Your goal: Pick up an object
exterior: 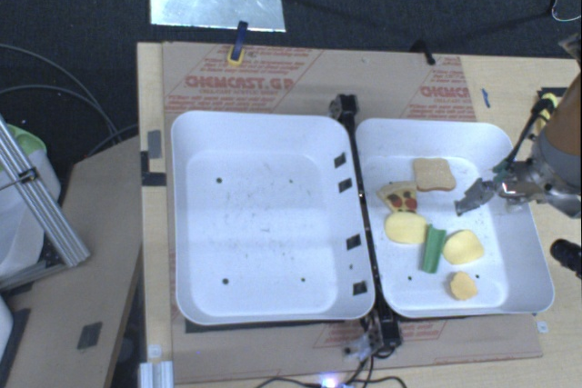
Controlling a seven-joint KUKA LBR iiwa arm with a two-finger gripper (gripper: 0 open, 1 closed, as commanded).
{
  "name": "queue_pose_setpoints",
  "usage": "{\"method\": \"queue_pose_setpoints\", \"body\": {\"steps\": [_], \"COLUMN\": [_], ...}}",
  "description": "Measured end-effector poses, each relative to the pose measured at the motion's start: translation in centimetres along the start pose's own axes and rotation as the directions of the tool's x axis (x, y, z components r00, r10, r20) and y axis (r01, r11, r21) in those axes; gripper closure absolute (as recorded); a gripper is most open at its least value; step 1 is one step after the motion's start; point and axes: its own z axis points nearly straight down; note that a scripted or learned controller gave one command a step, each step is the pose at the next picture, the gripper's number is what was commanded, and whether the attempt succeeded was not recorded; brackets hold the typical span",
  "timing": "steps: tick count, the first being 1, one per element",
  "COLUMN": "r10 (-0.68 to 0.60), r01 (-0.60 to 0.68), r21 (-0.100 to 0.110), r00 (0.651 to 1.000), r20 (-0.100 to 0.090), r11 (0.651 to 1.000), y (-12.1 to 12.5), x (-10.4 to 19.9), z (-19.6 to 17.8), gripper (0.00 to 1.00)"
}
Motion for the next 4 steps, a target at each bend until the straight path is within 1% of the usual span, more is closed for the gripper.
{"method": "queue_pose_setpoints", "body": {"steps": [1,2,3,4], "r10": [-0.003,0.0,-0.007,-0.01], "r01": [0.003,0.0,0.007,0.01], "r21": [-0.001,-0.008,-0.008,-0.012], "r00": [1.0,1.0,1.0,1.0], "r20": [-0.001,0.0,-0.002,-0.003], "r11": [1.0,1.0,1.0,1.0], "y": [-2.2,-1.9,-3.2,-3.2], "x": [5.1,4.9,10.3,19.4], "z": [11.6,10.0,0.8,-10.0], "gripper": [0.0,1.0,1.0,1.0]}}
